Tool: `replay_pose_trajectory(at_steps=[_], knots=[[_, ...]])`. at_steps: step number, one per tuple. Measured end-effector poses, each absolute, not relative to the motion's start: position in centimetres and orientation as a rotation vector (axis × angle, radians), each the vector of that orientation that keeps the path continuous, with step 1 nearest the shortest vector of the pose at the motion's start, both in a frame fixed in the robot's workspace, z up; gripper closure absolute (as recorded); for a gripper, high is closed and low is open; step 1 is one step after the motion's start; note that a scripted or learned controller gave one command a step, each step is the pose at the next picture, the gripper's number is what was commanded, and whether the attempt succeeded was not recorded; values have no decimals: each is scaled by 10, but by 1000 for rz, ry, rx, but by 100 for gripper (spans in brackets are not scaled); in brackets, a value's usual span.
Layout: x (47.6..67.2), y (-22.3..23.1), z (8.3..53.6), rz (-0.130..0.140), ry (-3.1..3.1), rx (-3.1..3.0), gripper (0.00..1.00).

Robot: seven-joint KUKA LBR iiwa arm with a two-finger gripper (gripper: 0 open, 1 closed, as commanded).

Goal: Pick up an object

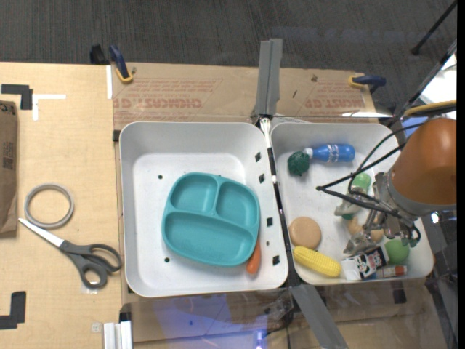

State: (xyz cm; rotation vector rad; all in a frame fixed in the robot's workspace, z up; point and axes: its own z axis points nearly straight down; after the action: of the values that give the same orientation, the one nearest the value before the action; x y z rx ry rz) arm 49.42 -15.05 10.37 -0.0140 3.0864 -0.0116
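One end effector [372, 233] | low in right bin [320, 133] | grip state unclear, possibly among clutter.

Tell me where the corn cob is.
The corn cob lies at the front of the right bin, just below the tan bun and left of the gripper.
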Motion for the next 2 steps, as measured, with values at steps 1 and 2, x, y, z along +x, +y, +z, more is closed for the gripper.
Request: replay_pose_trajectory(at_steps=[1, 2], knots=[[503, -222, 152, -1, 3125, -274, 0], [499, -217, 101, -12, 3114, -145, 0]])
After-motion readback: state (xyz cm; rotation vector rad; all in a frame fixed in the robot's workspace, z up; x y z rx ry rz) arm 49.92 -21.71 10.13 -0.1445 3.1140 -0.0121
